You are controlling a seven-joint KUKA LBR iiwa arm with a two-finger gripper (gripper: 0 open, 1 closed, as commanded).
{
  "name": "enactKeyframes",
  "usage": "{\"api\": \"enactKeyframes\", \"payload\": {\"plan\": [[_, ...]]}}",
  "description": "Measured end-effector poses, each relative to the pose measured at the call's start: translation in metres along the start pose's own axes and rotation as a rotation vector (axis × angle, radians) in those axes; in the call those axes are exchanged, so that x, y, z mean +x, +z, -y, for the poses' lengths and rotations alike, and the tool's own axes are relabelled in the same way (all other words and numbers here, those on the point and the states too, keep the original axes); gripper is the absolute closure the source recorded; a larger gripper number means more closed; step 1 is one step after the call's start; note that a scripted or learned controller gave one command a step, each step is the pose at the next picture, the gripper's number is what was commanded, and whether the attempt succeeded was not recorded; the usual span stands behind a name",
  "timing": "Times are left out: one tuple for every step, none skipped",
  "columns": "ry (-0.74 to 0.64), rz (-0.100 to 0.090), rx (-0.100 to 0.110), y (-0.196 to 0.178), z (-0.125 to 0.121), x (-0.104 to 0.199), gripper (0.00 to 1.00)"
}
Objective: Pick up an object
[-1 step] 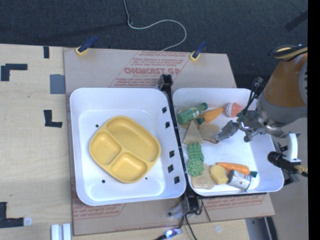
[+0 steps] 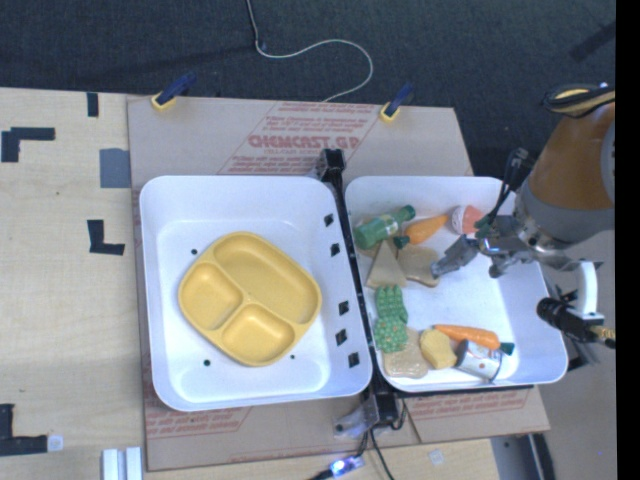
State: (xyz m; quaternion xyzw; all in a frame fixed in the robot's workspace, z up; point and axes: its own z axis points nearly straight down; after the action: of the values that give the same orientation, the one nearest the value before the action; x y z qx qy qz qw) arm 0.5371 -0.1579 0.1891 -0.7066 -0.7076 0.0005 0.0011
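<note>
The toys are lying in the right bin (image 2: 530, 298): a green bottle (image 2: 382, 226) and an orange carrot (image 2: 428, 229) along its far edge, tan bread slices (image 2: 405, 264) and a green waffle piece (image 2: 390, 318) by its left wall, and a second carrot (image 2: 467, 335), a yellow chunk (image 2: 436, 348) and a silver can (image 2: 480, 361) at its near edge. The gripper (image 2: 465, 251) is hanging over the bin's middle just right of the bread, its fingers standing apart with nothing between them. The left bin (image 2: 165, 268) is carrying a yellow divided plate (image 2: 250, 296) at its centre.

Looked like a robotics lab test cell: cardboard sheet (image 2: 300, 143) clamped at its far edge onto a plywood bench (image 2: 50, 298), black tape marks (image 2: 25, 143) near the bench's left edge, loose cable (image 2: 310, 48) over dark carpet (image 2: 120, 18).
</note>
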Motion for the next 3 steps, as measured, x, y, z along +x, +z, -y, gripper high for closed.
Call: {"api": "enactKeyframes", "payload": {"plan": [[0.001,0.0,0.003,0.043,0.003,0.001,0.0],[0.0,0.0,0.004,0.088,0.002,0.005,0.0],[0.0,0.002,0.0,0.105,0.002,0.006,0.0]]}}
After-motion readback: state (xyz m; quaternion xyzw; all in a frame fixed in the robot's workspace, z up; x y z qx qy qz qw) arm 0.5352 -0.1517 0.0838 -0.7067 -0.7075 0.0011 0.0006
